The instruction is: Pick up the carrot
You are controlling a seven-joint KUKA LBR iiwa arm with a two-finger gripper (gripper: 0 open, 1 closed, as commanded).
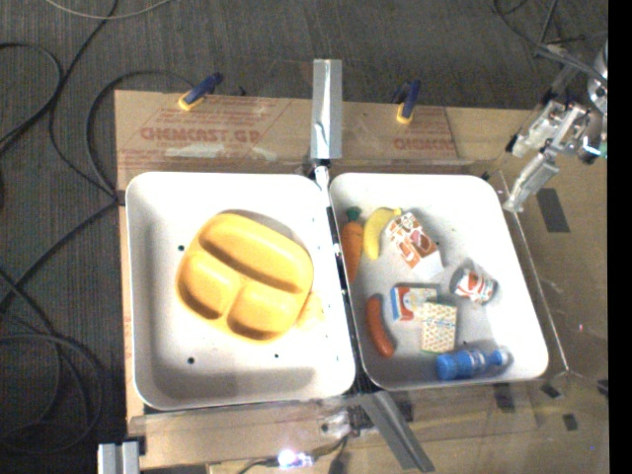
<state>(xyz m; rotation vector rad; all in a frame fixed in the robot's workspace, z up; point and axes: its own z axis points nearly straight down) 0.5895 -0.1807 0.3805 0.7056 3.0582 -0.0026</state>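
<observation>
Beside the divider, carrot point(352, 249) lengthwise, leaves up.

Two bins sit side by side on the bench: the left bin point(148, 265) holds a tray point(246, 275). In the right bin point(513, 265), the carrot point(352, 249) lies along the left wall at the far end, a banana point(376, 230) just right of it, a carton point(411, 240) right of that. Nearer, a sausage point(379, 326) lies left of a box point(412, 300) and a packet point(439, 326). A can point(474, 285) is right of the box; a bottle point(473, 361) lies nearest. The gripper point(538, 161) hangs beyond the bin's far right corner.
</observation>
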